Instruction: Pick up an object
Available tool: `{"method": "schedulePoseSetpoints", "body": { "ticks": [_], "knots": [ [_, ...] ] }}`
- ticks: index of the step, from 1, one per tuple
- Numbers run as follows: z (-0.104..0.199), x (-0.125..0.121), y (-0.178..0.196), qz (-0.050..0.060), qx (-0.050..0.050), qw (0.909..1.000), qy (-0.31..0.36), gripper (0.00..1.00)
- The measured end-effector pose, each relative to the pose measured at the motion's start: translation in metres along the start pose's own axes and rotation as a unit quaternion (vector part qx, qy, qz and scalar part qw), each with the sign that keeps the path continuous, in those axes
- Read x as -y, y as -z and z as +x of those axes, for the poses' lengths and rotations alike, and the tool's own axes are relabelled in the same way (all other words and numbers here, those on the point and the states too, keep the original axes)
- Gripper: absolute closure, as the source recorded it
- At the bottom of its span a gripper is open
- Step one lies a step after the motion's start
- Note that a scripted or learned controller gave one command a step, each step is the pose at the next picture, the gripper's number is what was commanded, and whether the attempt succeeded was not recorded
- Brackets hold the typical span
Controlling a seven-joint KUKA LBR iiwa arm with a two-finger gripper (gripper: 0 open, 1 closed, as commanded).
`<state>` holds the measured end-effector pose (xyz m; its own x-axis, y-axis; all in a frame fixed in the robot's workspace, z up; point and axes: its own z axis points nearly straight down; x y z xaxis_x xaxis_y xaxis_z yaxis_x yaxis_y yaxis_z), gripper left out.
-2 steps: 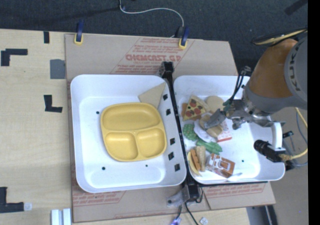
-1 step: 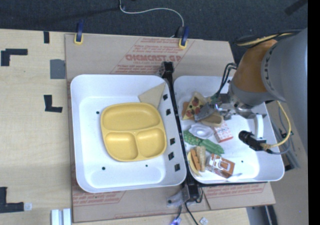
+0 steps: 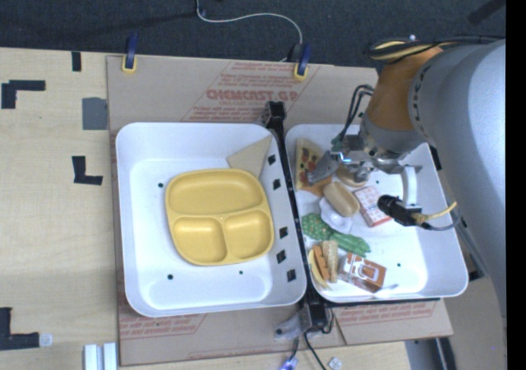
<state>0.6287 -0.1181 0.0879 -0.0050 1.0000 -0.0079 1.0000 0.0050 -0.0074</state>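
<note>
My gripper (image 3: 352, 164) hangs low over the upper middle of the right bin (image 3: 440, 265), just above a tan bread roll (image 3: 340, 198). A pizza slice (image 3: 308, 163) lies to its left against the bin wall. Below the roll are a white piece (image 3: 334, 219), green leafy pieces (image 3: 329, 233), a striped sandwich-like piece (image 3: 325, 261) and a brown packet (image 3: 362, 272). A small red and white box (image 3: 374, 209) lies right of the roll. Nothing shows between the fingers.
The left bin (image 3: 140, 196) holds a yellow divided plate (image 3: 219, 215) and a tan triangular card (image 3: 252, 156) at its upper right corner. A black divider strip (image 3: 281, 187) runs between the bins. The grey arm (image 3: 460, 122) covers the right bin's upper right part.
</note>
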Motion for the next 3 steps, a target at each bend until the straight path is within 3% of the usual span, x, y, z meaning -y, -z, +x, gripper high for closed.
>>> {"method": "schedulePoseSetpoints", "body": {
  "ticks": [1, 2, 3],
  "knots": [
    [-0.003, -0.036, 0.002, 0.010, 0.007, 0.9999, -0.003, 0.00],
    [0.005, 0.046, 0.001, -0.009, -0.002, 1.0000, -0.003, 0.00],
    [0.004, 0.044, 0.011, -0.009, -0.001, 1.0000, -0.002, 1.00]
  ]
}}
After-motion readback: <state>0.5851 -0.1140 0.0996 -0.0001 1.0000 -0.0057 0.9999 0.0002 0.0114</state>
